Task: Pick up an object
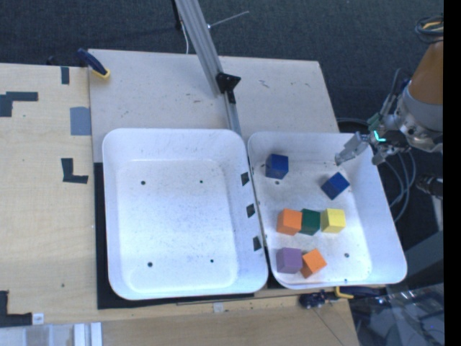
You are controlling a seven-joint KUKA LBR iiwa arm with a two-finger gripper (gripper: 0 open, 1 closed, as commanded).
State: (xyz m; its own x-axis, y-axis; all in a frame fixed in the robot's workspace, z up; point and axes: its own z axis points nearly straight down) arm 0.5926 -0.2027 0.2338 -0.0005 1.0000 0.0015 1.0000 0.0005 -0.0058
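Poised over the right bin's (pixel 392 247) far right rim, pincer (pixel 353 150) state impossible to tell, risking a miss beside the tilted blue cube (pixel 335 186) just inside.

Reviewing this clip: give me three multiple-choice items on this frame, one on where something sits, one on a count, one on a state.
1. Where do the blocks lie?
A. left bin
B. right bin
C. on the bench

2. How many blue blocks are there?
A. one
B. two
C. four

3. What is the gripper doing?
A. carrying a block
B. hanging over the right bin's upper right part with no block between its fingers
C. resting in the left bin

Key: 1 B, all blocks sit inside the right bin. 2 B, one blue block and another blue block. 3 B, the gripper is above the blocks, none between its fingers.
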